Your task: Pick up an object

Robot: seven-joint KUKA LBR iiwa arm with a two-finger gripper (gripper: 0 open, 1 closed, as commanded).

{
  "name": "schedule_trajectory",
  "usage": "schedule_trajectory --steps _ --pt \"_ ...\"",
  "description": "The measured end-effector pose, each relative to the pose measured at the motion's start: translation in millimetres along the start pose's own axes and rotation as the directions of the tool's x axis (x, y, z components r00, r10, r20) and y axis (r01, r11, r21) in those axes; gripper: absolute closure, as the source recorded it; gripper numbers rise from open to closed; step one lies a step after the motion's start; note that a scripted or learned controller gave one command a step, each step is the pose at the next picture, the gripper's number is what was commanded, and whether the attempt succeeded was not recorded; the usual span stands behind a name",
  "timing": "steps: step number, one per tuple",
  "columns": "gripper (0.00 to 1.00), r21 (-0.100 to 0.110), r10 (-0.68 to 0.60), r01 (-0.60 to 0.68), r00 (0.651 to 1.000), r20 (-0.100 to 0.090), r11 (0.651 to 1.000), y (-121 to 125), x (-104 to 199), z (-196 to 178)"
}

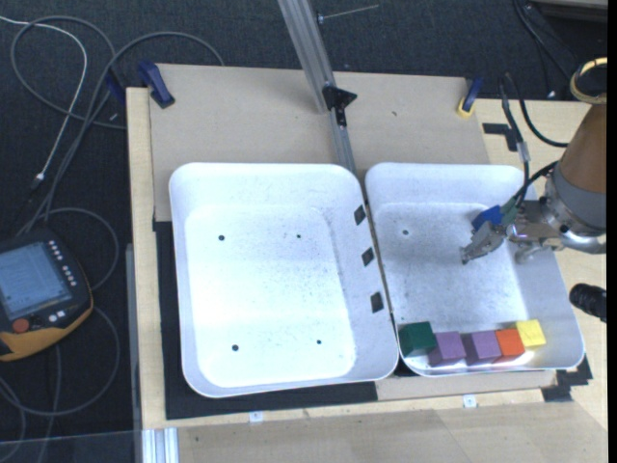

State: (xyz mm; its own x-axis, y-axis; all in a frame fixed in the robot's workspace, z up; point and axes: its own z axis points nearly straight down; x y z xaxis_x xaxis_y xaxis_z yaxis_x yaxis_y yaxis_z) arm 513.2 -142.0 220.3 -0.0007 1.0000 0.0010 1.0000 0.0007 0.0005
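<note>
Gripper (479, 250) hovers inside the right bin (453, 177), finger state indeterminate. Lower it squarely over one block, e.g. the green block (416, 337), before closing.

The tan bench (251, 114) bears two white bins, left bin (193, 258) touching right bin (434, 177).

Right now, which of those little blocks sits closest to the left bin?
The green block, at the left end of the row; the purple, orange and yellow ones lie further right.

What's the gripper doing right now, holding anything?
Gripper: above the right white bin, nothing visible between its tips; open or shut cannot be told.
</note>
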Motion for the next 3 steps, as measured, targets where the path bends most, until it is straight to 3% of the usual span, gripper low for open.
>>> schedule_trajectory --steps 1,2,3 --pt "0.00 0.009 0.003 -0.003 1.000 -0.001 1.000 7.7 -23.1 67.8" --pt "1.00 -0.001 -0.001 0.001 1.000 0.000 1.000 10.2 -21.7 53.1" --pt "0.00 0.000 0.000 0.000 1.000 0.000 1.000 10.0 -21.6 53.8"
